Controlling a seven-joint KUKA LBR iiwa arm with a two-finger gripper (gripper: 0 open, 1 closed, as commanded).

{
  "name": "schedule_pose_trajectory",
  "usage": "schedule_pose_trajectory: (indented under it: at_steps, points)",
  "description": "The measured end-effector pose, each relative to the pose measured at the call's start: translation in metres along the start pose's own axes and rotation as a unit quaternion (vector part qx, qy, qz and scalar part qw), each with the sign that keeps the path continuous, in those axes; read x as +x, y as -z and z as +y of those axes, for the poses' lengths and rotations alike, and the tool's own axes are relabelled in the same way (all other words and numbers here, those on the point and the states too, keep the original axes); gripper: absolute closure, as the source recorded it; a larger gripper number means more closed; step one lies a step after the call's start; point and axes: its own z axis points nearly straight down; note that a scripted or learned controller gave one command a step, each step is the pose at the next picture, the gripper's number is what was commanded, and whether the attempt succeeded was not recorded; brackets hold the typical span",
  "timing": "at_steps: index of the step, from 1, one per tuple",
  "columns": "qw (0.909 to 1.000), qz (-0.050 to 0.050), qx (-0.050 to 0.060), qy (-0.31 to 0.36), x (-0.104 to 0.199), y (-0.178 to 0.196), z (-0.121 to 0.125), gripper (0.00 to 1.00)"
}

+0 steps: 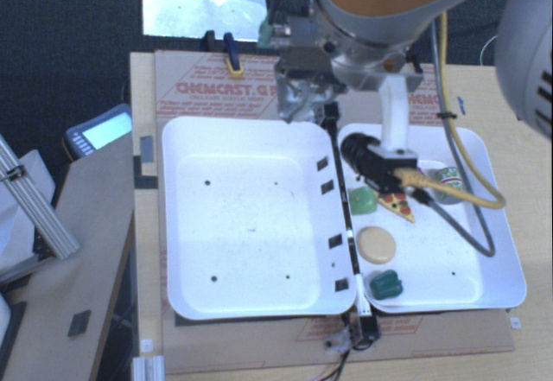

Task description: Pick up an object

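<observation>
My gripper [304, 104] hangs over the far rim between the two white bins, just above the divider. The right bin [484, 284] holds a tan round disc [377, 244], a dark green object [384, 284] at the near left corner, a light green piece [361, 198], a pizza-slice toy [398, 206] and a small item with a green label [446, 174] partly behind a yellow cable. Nothing shows between the gripper and these things; all of them lie nearer the camera than it.
The left bin [251, 215] lies beside the right one, with a row of black clips [333, 213] along the shared divider. A cardboard sheet [216, 90] lies under both bins. A yellow and black clamp [232, 55] sits at the far edge.
</observation>
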Motion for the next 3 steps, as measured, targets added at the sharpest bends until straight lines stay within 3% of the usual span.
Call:
schedule_pose_trajectory:
  at_steps: [1,2,3]
  points:
    - [1.0000,-0.002,0.007,0.004,0.027,0.016,-0.019,1.00]
    - [1.0000,-0.003,0.008,0.002,0.026,0.015,-0.018,0.00]
    - [1.0000,-0.002,0.007,0.003,0.026,0.026,-0.018,1.00]
